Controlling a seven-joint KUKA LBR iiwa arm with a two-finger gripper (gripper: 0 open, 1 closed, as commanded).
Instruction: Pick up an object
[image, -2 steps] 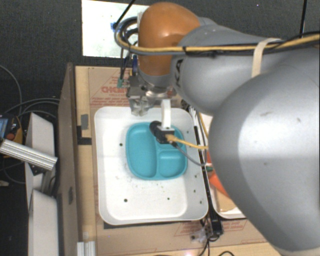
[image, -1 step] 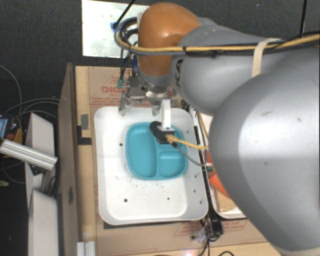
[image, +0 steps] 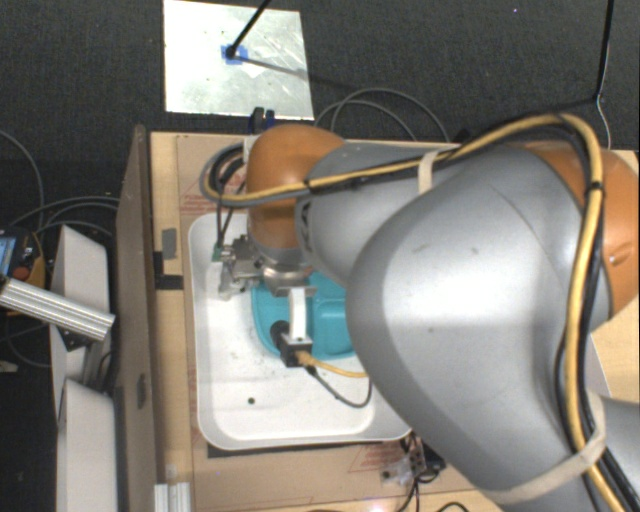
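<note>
- The grey arm (image: 470, 300) reaches in from the right and covers most of the view. Its orange band (image: 280, 170) sits above the wrist, over the far end of the left bin.
- The bench (image: 150, 330) shows as a brown surface with a raised edge along its left side, and cables trail off it onto the dark floor.
- The left white bin (image: 235, 405) lies on the bench. Its near and left parts are bare, and the arm hides its right side.
- The turquoise object (image: 325, 320), the only graspable thing in sight, lies in the middle of this bin. It is smooth and rounded at its left end, and the arm covers its right part.
- A shiny grey sheet (image: 235, 60) lies flat on the floor beyond the bench, with a small blue piece (image: 234, 54) on it.
- A ribbed metal bar (image: 55, 308) lies at a slant to the left of the bench, well apart from the bin.
- The pincer (image: 235, 268) hangs low over the bin, just beside the upper left edge of the turquoise object. Whether it is spread, pressed together or touching the object, I cannot tell.
- A small dark speck (image: 250, 402) sits on the bin floor, nearer the camera than the turquoise object.
</note>
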